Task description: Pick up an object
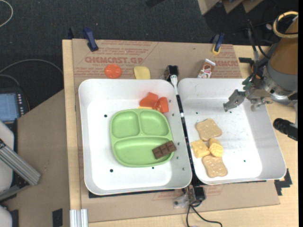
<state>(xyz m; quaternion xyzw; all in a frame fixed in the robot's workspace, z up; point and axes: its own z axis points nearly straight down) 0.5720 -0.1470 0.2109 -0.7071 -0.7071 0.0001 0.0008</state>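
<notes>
Holding green plate (137, 134), chocolate piece (164, 150) and orange blocks (155, 101): left bin (94, 141). Right bin (265, 145): four crackers (209, 146) near left wall. Gripper (244, 100) above its far end, open, nothing held.

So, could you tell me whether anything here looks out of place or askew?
Yes. The chocolate piece sits tilted on the green divided plate's lower right rim, partly overhanging it. Also, an orange disc, a yellow piece and a small carton lie on the board behind the bins, not inside either one.
</notes>
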